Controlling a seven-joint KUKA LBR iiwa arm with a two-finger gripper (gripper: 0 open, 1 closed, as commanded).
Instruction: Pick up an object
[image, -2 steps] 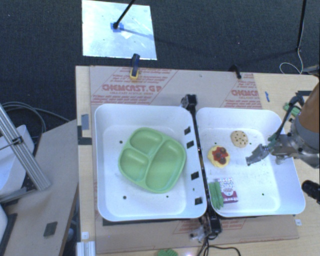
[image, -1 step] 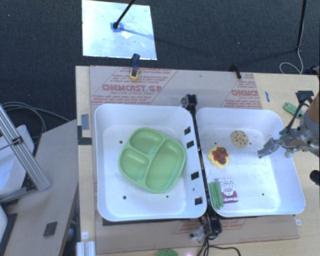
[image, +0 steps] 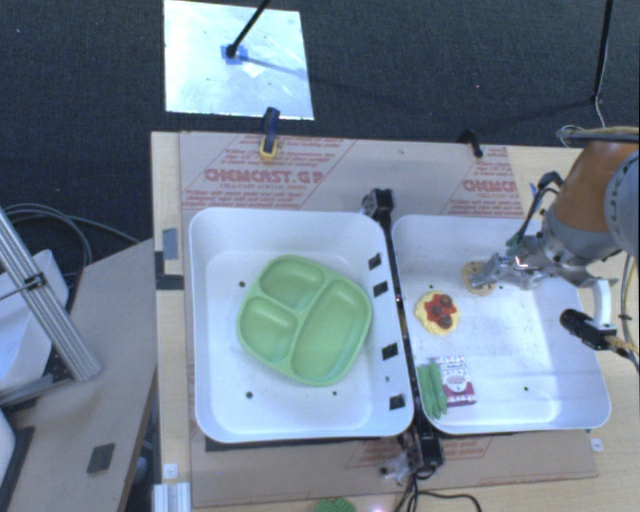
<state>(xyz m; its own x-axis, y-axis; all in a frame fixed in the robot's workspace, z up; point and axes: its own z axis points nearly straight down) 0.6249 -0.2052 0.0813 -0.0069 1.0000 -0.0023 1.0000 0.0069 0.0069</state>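
In the camera view, the gripper (image: 487, 275) hung low in the right bin (image: 560, 400), its tips at a small tan disc (image: 473, 272). Whether it had closed on anything could not be told. Nearer the camera than the disc lay a toy pizza (image: 438, 312), then a green packet (image: 446, 385). Nothing looked lifted yet, so the pick remained undone.

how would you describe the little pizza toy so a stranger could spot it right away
Look in the right-hand white bin, near its left wall beside the divider. The pizza toy is a small yellow disc with red topping, lying flat and apart from the green and red packet below it and the gripper above right.
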